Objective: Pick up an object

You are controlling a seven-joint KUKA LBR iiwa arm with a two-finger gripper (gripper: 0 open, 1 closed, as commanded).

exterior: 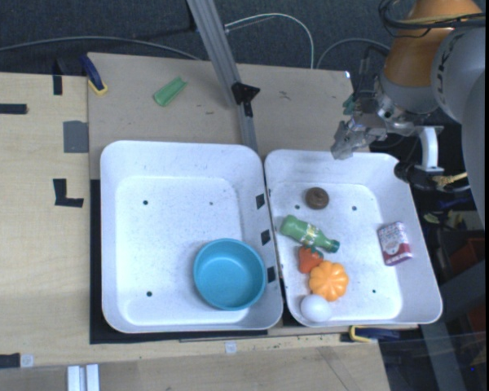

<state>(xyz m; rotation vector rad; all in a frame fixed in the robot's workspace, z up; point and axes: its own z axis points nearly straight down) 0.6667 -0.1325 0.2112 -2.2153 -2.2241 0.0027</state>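
**Gripper poised at the right bin's far edge, objects clustered below**

Wooden tabletop [33,218] carries two shallow white bins side by side, with dark carpet beyond its far edge. Inside the right bin [416,300] lie the candidates for picking: a brown round piece [316,197] near the far middle, a green bottle [307,234] lying on its side just nearer, a small red item [309,259] touching an orange pumpkin-shaped toy [328,279], and a white ball [314,308] against the near wall, just below the pumpkin. A red-and-white can [394,243] rests apart from these, toward the right side.

The gripper [346,142] hangs over the far rim of the right bin, above and to the right of the brown piece, with nothing between its fingers; whether they are spread or pressed together cannot be told from this angle. Cables loop around the orange band of the arm [432,31].

The left bin [126,169] holds a blue bowl [228,274] near its front right corner. A grey metal bar [216,39] slants across the tabletop toward the gap between the bins. A green block [169,91] and a blue-and-yellow clamp [94,73] lie behind the left bin.
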